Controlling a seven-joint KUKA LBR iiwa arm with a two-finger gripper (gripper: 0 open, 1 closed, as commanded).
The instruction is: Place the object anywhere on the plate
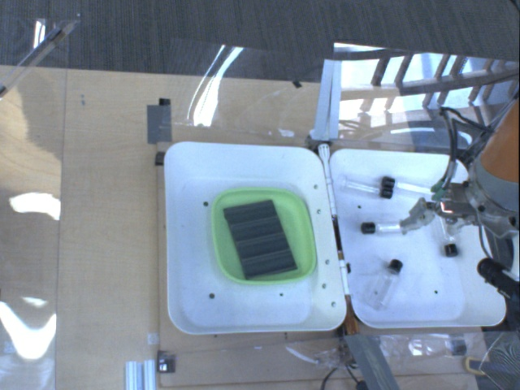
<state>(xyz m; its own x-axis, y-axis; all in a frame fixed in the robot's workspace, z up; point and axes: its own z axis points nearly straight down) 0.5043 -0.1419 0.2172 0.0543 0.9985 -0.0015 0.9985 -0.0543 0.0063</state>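
Note:
A green plate (220,242) with rounded corners lies in the middle of the left bin (187,299). A dark grey ridged block (258,239) rests on it. In the right bin (479,311) lie several clear vials with black caps: one vial (367,187) at the back left, one vial (379,228) at mid left, one vial (383,281) near the front. My gripper (419,216) hangs low over the right bin, its tip just right of the mid-left vial. Whether it touches that vial I cannot tell.
A small black cap (450,250) lies right of the gripper. The arm (496,177) comes in over the right bin's right side, with cables above it. The wall between the bins (333,226) separates gripper and plate.

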